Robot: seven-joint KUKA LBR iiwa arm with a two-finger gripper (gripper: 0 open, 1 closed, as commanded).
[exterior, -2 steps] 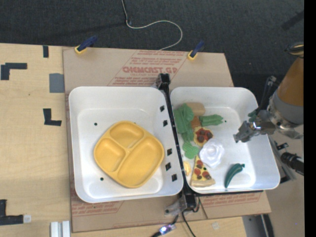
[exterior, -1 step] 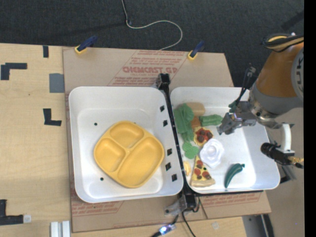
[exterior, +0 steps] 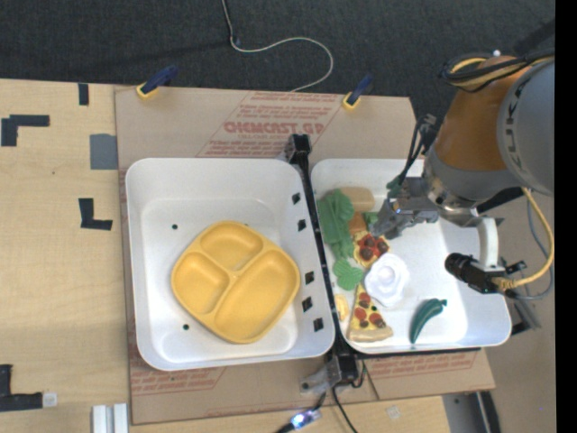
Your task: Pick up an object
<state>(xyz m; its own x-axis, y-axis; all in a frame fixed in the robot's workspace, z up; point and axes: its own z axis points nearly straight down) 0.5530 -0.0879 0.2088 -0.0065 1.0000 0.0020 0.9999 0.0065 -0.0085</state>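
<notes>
The hand (exterior: pixel 386 221) hangs low in the right bin (exterior: pixel 469 327), at the end of the grey arm (exterior: pixel 482 142), and its dark fingers point down-left toward a heap of toy food. Whether they are spread or pressed together cannot be told; nothing shows between them.

The landmark is the white cup-like piece (exterior: pixel 385 278) in the middle of the heap. Just up-left of it, closest under the hand, lies a small round pizza piece (exterior: pixel 368 245), the likeliest thing to take. It looks like light, stiff plastic with a smooth, rather slippery face; lying flat, it offers only its edges, so a pinch across the rim seems best.

Further up-left of the white piece sits a green leafy piece (exterior: pixel 338 216), probably softer and easier to pinch. Below it lies a pizza slice (exterior: pixel 368 318); down-right of it, well apart, a green pepper (exterior: pixel 426 317).

Far left of it, in the left bin (exterior: pixel 153 188), rests a yellow divided plate (exterior: pixel 235 280).
</notes>
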